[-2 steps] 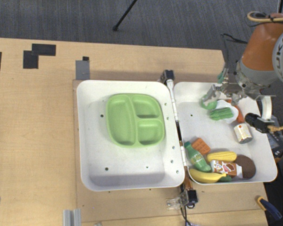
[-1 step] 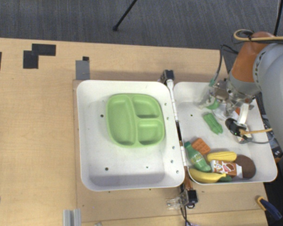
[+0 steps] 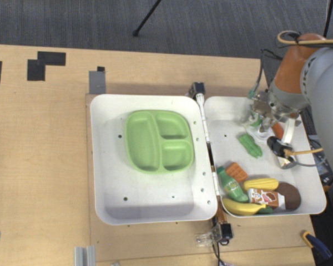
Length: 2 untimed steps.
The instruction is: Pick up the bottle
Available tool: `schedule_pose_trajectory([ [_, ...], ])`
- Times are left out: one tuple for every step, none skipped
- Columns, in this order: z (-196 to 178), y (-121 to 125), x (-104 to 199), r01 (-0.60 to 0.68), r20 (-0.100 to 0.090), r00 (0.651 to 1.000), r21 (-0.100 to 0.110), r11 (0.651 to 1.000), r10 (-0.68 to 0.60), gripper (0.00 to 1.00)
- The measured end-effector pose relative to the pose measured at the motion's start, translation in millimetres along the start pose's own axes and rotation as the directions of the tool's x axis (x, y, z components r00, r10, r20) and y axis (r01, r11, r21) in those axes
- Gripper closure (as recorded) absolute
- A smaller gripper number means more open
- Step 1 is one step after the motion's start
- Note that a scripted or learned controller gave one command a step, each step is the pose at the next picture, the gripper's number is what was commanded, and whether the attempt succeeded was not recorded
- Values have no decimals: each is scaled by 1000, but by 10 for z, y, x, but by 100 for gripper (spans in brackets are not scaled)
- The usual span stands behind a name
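In the right bin (image 3: 316, 201) we see the gripper (image 3: 259, 123), grasp state indiscernible, poised far from the corner-lodged bottle (image 3: 231, 184).

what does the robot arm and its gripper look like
The arm is a thick, rounded, light grey body with an orange band just above the wrist. Below the band sits a metal gripper, silvery with small dark fittings. Thin cables loop over the top of the orange section, and another runs along the side.
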State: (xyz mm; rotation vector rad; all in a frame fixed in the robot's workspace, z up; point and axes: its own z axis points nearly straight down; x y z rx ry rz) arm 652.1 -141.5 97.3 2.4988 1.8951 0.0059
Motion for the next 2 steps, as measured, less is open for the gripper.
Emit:
schedule_pose_trajectory([
  [108, -200, 475, 30, -1, 1000, 2, 1000, -30, 100],
  [-881, -1343, 838, -220, 0, 975, 7, 975, 220, 100],
])
